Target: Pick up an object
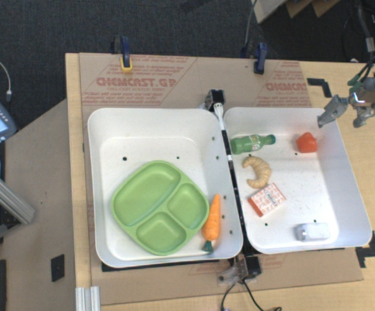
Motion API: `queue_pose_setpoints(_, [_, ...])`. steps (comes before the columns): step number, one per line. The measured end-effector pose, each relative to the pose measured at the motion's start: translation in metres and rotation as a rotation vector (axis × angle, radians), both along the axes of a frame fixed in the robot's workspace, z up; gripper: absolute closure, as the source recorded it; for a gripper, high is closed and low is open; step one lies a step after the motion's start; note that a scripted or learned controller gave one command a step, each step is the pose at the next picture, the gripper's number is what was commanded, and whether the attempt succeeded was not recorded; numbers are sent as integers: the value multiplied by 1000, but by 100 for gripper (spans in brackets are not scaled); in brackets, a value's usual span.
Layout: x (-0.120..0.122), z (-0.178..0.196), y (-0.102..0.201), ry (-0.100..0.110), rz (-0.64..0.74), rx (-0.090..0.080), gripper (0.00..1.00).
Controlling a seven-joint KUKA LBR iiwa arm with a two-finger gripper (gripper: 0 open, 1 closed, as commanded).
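Gripper hovers over the right bin's far right corner, jaws spread and empty, the red block nearest, presumably awaiting descent

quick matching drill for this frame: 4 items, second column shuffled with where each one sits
Items:
1. carrot
2. bottle
3. croissant
4. red block

Places:
A. right bin, far side, nearest the tool
B. left bin, beside the green plate
C. right bin, just in front of the bottle
D. right bin, lying by the divider, far side

Pairs: 1-B, 2-D, 3-C, 4-A
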State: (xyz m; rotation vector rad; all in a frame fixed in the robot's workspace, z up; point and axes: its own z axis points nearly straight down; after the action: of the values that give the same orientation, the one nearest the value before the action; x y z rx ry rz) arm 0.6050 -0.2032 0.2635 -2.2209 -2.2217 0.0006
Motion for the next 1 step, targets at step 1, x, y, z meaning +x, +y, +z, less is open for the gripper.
queue_pose_setpoints(1, [1, -43, 3, 5, 0, 2, 0])
